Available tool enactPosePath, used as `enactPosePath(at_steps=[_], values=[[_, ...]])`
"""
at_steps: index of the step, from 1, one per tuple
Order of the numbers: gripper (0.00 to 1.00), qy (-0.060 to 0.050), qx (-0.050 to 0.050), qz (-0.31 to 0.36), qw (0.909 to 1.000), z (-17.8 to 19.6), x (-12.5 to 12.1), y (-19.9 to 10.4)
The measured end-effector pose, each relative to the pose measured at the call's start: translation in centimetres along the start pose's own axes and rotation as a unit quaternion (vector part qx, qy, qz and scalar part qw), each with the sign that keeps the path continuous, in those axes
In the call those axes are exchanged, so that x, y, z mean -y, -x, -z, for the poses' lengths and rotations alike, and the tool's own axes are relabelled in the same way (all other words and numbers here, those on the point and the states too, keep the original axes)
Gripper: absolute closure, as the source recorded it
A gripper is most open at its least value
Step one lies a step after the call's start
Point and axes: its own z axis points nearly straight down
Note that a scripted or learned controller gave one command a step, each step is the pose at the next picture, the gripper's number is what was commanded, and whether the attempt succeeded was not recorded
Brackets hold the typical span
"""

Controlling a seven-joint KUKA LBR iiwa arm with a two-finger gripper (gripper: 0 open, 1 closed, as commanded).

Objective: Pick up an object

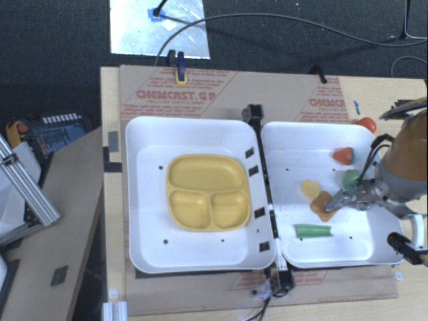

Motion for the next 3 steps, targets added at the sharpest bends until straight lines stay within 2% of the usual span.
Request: enactPosePath(at_steps=[1, 2, 3], values=[[1.0, 0.003, -0.001, 0.0, 1.0, 1.2, -0.2, -0.1], [1.0, 0.002, 0.001, 0.001, 1.0, 5.5, -0.3, -0.1], [1.0, 0.002, 0.001, 0.002, 1.0, 11.0, -1.5, -0.2]])
